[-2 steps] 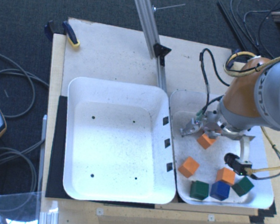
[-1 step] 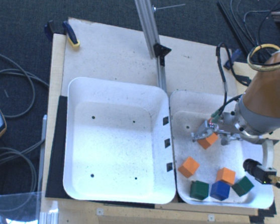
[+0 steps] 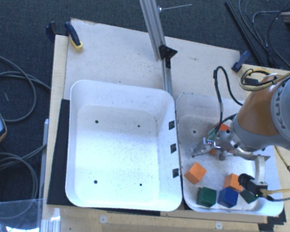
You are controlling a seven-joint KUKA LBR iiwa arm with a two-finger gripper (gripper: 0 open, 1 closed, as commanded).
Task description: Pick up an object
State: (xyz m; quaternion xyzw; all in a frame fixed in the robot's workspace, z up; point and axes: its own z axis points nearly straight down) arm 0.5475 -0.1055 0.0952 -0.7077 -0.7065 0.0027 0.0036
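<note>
Camera view: a slanted look down on a wooden bench bearing two shallow white plastic bins side by side.
Left bin [image 3: 84, 100]: the larger white tray, nothing lying on its floor.
Right bin [image 3: 187, 113]: holds the blocks, gathered toward its near edge.
Blocks: an orange cube [image 3: 196, 173], a dark green cube [image 3: 207, 196], a blue cube [image 3: 228, 197], and a second orange cube [image 3: 233, 182] partly hidden behind a black fitting.
Arm [image 3: 271, 112]: grey with an orange band, reaching in from the right, bent down over the right bin.
Gripper [image 3: 208, 145]: low over the bin floor, just beyond the first orange cube; whether it is wide or narrow I cannot tell, and no block shows in it.
Progress: nothing appears lifted; every block seems to rest in the bin, so the grasp and lift are likely still to do.
</note>
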